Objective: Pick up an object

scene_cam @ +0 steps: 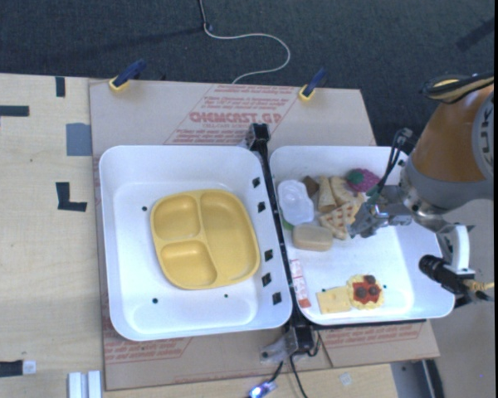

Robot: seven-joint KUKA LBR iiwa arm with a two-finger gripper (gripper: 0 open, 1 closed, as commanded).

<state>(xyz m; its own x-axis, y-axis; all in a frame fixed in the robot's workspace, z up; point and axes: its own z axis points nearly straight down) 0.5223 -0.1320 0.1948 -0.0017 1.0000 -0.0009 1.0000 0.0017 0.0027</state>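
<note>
In left bin (120, 247), yellow tray (204, 238)

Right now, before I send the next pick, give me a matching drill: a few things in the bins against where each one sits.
Things:
1. yellow divided plate
2. clear plastic cup
3. yellow slice with red spots
4. gripper

Places:
A. right bin, near front edge
B. left bin, middle
C. right bin, over the food pile at its centre
D. right bin, by the wall it shares with the left bin

Pairs: 1-B, 2-D, 3-A, 4-C
</note>
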